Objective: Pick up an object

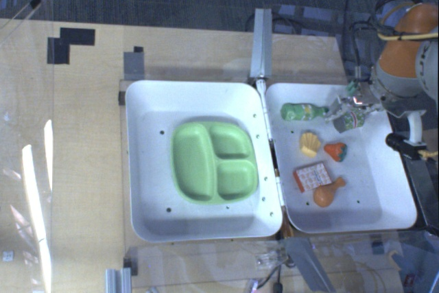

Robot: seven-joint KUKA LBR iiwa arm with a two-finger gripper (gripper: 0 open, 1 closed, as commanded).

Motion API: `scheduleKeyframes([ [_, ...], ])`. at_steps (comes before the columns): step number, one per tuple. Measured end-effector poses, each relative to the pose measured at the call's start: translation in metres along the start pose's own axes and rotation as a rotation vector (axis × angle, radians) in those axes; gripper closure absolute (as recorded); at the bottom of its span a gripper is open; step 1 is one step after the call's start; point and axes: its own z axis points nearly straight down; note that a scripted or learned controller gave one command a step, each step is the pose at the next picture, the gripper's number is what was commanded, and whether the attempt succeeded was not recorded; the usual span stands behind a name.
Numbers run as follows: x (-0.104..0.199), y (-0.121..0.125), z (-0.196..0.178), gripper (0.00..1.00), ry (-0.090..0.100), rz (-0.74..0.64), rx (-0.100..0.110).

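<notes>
Okay, single arm (406,55), grey with the orange band, comes in right of the green bottle (302,111) and above it in the picture. The gripper (354,102) sits just right of the bottle's cap end, low over the right bin (387,178). Claw state: cannot tell, too small and cluttered at the tip. Nothing can be seen pinched in it.

Candidate pick items, all placed from the green bottle, which lies on its side in the far part of the right bin:
- grey-green can (350,120), tilted, just right of the bottle and slightly nearer the camera, right under the gripper; contact with the gripper unclear.
- yellow piece (310,143), just below the bottle in the picture, apart from it.
- orange-red piece (335,151), below and to the right of the bottle, just beside the yellow piece.
- red and white box (313,177), further below the bottle, lying flat.
- orange drumstick-shaped toy (327,193), furthest below the bottle, touching or nearly touching the box.

Left of the bottle, past the divide between the bins, the left bin (147,147) holds a green divided tray (212,160) near its middle. Both bins rest on the wooden bench (82,147).
</notes>
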Motion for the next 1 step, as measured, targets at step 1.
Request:
scheduleKeyframes([
  [1, 0.0538, 0.0115, -0.1161, 1.0, 0.002, 0.127, 0.006],
])
